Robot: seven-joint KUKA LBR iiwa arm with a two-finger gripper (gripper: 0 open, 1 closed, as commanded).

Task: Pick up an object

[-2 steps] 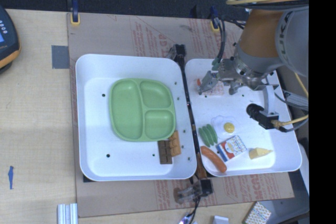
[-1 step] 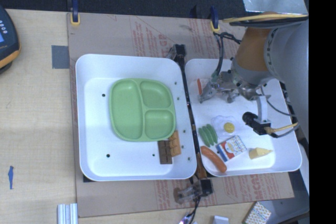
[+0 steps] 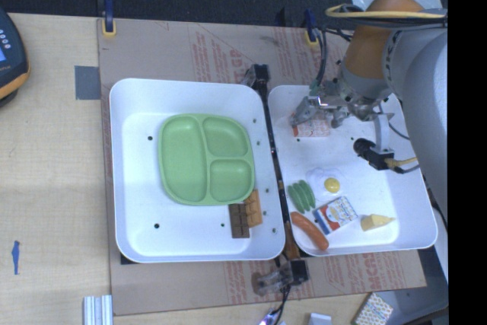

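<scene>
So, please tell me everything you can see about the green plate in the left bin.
The green plate is a pale green tray with rounded corners, looking like matte plastic. It has three compartments: one long at the view's left, two smaller at the right, all holding nothing. It lies flat, slightly turned, about the middle of the left bin. A brown waffle-like block lies at its lower right corner, seemingly touching its edge. The gripper is far off, over the other bin.

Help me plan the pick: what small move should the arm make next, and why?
Probably a short descent. The gripper sits at the far end of the right bin, directly over a small pale and reddish item; the other toys lie further toward the near end.
</scene>
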